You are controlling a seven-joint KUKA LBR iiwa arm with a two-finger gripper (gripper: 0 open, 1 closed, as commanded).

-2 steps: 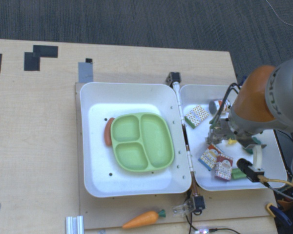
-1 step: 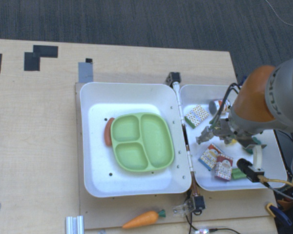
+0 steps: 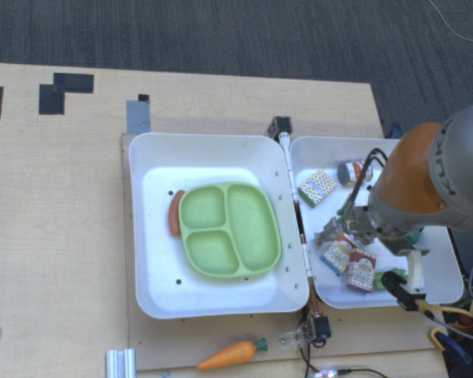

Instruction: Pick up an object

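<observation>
Reaches in from the right with the gripper (image 3: pixel 337 231) low over the right bin (image 3: pixel 445 283), open or closed impossible to tell from this angle. Finds the likeliest target, a small snack packet (image 3: pixel 339 255), just beside the gripper on the near side, lying tilted with its long axis hard to make out and a second packet (image 3: pixel 361 274) touching it on the right, likely to crowd any grasp. Leaves a patterned packet (image 3: pixel 317 186) apart toward the far rim, a green plate (image 3: pixel 229 231) and red sausage (image 3: pixel 174 213) in the left bin (image 3: pixel 162 283), a carrot (image 3: pixel 230 354) on the surface (image 3: pixel 55 211)
</observation>
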